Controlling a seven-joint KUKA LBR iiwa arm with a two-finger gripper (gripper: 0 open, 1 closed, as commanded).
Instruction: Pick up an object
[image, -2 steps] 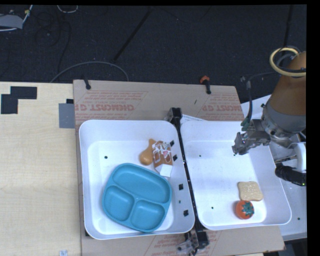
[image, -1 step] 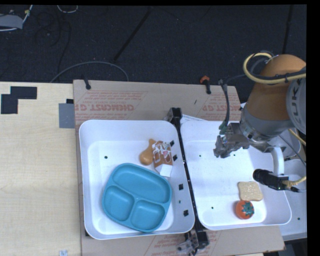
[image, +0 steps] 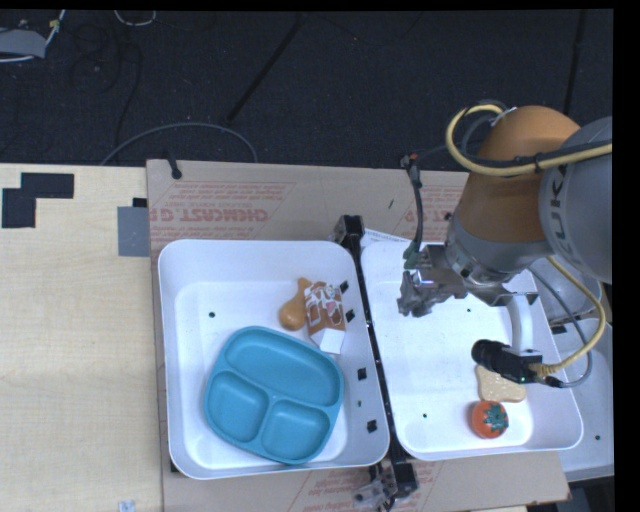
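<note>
My gripper (image: 415, 298) hangs over the upper left part of the right bin (image: 440, 420), above bare white floor, with nothing seen in it. A beige flat piece (image: 499, 386) lies near that bin's right wall. Just below it sits a small orange-red ball with a teal patch (image: 489, 419). In the left bin (image: 185, 300) a blue divided plate (image: 272, 393) lies flat in the lower half. A brown and orange toy figure with white markings (image: 315, 306) rests at the plate's upper right, close to the divider.
A black divider strip (image: 365, 340) runs between the two bins. The bins stand on a cardboard sheet (image: 250, 205) on a pale wooden bench (image: 70, 350). The arm's orange band and grey body (image: 520, 190) loom over the right bin's top right.
</note>
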